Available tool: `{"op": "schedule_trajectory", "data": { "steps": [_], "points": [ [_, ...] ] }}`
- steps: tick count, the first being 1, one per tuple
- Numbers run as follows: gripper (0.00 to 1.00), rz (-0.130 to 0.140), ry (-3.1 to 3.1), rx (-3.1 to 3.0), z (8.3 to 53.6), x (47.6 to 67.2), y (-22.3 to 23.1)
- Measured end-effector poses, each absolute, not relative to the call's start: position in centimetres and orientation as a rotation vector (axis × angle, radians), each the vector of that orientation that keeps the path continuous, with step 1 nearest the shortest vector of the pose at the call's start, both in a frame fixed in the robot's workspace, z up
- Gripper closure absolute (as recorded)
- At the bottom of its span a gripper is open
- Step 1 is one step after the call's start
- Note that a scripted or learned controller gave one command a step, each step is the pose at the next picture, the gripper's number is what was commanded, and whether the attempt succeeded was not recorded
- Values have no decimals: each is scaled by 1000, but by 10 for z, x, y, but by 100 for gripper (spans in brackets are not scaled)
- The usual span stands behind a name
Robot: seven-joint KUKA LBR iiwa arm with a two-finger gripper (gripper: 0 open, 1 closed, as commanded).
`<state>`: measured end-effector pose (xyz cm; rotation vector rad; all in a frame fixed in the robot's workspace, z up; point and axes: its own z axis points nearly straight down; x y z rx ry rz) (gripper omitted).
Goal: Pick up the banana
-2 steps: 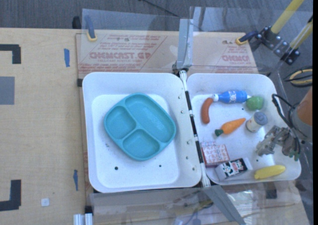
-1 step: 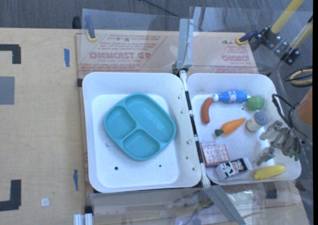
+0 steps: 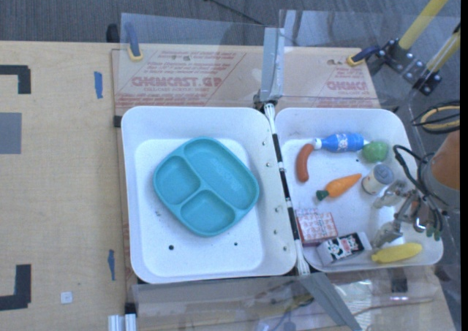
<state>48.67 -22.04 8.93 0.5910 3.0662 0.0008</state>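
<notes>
My hand point(image 3: 398, 221) hangs just above the banana point(image 3: 397, 252), fingers apart, nothing between them. The banana lies loose at the right bin's point(image 3: 292, 128) near edge, long axis running left-right, just below my fingertips.

A small yellow toy banana point(image 3: 397, 252), smooth and gently curved, lies on its side along the near wall of the right-hand shallow white bin point(image 3: 291, 123), in that bin's near right corner. Its long axis runs roughly left to right, its right end tilted slightly upward in the picture. It rests on the bin floor, unpeeled and whole.
</notes>
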Motion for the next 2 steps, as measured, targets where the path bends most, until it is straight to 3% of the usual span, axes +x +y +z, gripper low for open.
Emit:
{"op": "schedule_trajectory", "data": {
  "steps": [2],
  "points": [
    [0,1,3066,592,89,486,-221]
  ]
}}
